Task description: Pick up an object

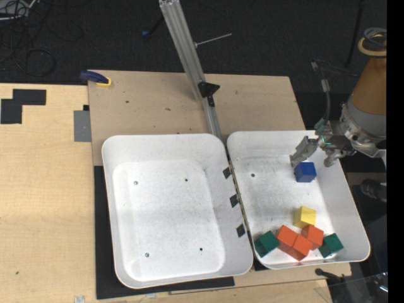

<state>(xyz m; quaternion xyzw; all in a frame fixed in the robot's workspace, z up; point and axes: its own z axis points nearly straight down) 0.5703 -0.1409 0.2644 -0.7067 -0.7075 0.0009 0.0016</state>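
Bench and surroundings
Light wooden bench; aluminium rail slanting from its far edge; dark floor behind with cables.

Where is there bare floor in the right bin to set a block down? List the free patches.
Free: the right bin's far-left floor, between the shared rim and the blue cube, and the middle strip between that cube and the yellow block. Crowded: the near edge, where orange blocks and green blocks cluster. The gripper hangs over the blue cube.
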